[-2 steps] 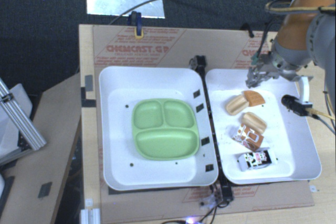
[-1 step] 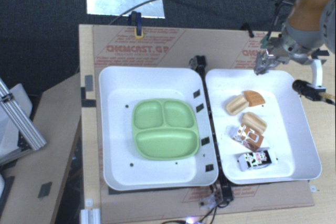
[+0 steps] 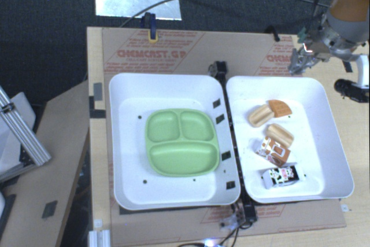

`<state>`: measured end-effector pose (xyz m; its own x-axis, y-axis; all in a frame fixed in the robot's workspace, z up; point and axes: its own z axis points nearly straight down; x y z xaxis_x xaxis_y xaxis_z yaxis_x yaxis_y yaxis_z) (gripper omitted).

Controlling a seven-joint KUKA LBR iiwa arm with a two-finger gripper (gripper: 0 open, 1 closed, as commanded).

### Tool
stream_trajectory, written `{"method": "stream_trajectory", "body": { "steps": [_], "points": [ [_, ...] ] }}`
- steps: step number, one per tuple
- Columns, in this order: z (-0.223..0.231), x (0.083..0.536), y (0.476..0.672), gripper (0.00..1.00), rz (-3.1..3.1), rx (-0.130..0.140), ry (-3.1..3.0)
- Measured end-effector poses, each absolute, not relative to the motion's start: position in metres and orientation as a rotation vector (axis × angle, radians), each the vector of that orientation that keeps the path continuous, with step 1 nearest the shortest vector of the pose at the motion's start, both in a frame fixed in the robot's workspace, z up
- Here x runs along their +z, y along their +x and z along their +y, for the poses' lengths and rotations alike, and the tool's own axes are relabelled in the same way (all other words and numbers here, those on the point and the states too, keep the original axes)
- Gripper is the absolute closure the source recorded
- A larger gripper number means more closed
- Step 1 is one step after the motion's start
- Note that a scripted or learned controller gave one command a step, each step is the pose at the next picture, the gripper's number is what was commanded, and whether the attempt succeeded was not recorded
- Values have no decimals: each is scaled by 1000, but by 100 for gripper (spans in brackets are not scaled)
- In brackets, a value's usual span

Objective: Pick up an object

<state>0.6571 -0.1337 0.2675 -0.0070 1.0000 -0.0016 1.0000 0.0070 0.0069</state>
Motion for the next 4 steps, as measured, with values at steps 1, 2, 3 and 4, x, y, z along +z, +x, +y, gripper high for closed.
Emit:
{"method": "stream_trajectory", "body": {
  "steps": [1,2,3,4],
  "points": [
    [-80,270,650,100,2231,3,2210],
    [-21,255,648,100,2233,4,2210],
    [32,238,644,100,2233,3,2211],
    [80,221,630,100,2233,1,2212]
  ]
}}
